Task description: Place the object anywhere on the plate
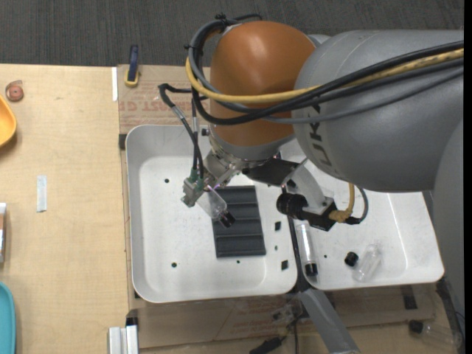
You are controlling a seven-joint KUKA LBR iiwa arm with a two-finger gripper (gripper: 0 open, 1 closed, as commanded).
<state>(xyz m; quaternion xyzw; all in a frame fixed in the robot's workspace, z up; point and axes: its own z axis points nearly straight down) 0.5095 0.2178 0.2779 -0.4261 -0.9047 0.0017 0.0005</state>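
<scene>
A black ribbed rectangular plate [241,227] lies flat in the left white bin [151,220], towards its right side. My gripper [209,200] hangs low over the plate's upper left corner, below the orange band of the arm [254,68]. A small clear piece [217,206] with a dark tip shows at the gripper's end, just above the plate's edge; whether it is gripped is unclear. The arm's bulk hides the back of both bins.
In the right bin [413,220] lie a clear plastic object [367,262], a small black knob [351,258] and a black-and-white cylinder [304,251] near the dividing wall. Left of the bins is a wooden bench [59,198] with an orange dish [6,124] at its edge.
</scene>
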